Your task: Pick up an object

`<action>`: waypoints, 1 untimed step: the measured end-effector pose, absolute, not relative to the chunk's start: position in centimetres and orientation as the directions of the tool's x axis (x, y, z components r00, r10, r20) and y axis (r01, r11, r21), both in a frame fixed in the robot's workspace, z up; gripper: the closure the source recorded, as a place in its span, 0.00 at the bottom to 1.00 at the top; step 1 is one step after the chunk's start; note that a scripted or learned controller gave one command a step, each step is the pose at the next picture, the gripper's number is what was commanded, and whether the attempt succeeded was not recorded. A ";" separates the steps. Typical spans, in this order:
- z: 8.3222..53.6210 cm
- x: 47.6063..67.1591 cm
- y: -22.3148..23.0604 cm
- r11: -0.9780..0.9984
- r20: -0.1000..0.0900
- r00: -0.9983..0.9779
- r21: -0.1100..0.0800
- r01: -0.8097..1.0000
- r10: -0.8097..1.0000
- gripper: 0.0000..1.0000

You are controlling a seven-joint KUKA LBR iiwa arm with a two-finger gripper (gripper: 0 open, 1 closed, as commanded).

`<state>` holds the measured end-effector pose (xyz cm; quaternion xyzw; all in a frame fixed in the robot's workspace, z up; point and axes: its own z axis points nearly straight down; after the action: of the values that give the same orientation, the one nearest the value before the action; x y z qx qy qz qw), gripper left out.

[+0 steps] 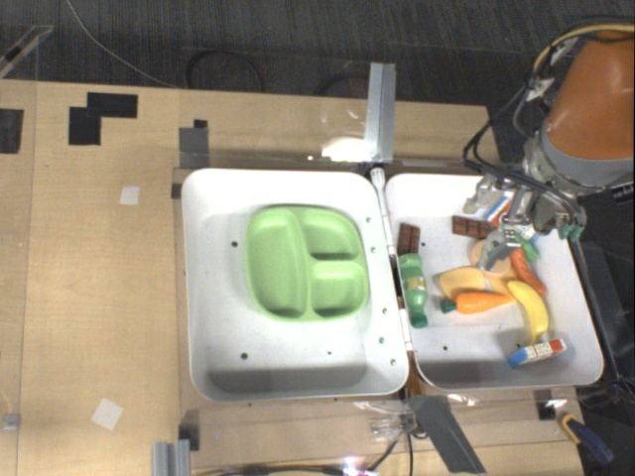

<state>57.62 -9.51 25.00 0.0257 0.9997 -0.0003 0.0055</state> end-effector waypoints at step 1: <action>15.2 55.7 -11.6 0.964 -0.004 -0.964 0.000 -0.265 -0.265 0.00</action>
<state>55.67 -11.55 15.20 -0.1335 0.9910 0.0000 0.0018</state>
